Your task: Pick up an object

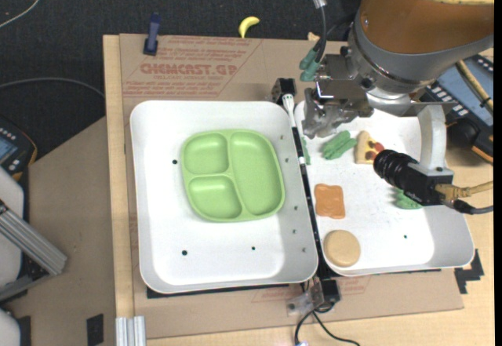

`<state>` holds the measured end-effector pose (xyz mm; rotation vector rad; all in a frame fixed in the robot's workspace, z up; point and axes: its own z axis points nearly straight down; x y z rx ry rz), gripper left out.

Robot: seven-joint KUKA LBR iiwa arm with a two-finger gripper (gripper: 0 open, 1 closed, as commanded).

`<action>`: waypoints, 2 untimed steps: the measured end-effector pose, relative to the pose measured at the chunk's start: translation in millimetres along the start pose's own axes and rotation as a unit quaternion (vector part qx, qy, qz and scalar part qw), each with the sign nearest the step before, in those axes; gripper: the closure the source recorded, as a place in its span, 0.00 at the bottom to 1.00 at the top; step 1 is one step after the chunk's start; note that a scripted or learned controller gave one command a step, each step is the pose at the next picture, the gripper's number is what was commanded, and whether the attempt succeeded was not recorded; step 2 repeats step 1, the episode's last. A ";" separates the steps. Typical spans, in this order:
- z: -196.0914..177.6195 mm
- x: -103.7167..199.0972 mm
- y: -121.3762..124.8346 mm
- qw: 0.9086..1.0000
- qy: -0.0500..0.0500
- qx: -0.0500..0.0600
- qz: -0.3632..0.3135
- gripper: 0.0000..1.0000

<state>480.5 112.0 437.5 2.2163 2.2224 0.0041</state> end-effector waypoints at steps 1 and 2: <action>20.5 -42.2 -1.5 1.000 0.000 0.004 0.004 1.00; 20.5 -42.2 -1.5 1.000 0.000 0.004 0.004 1.00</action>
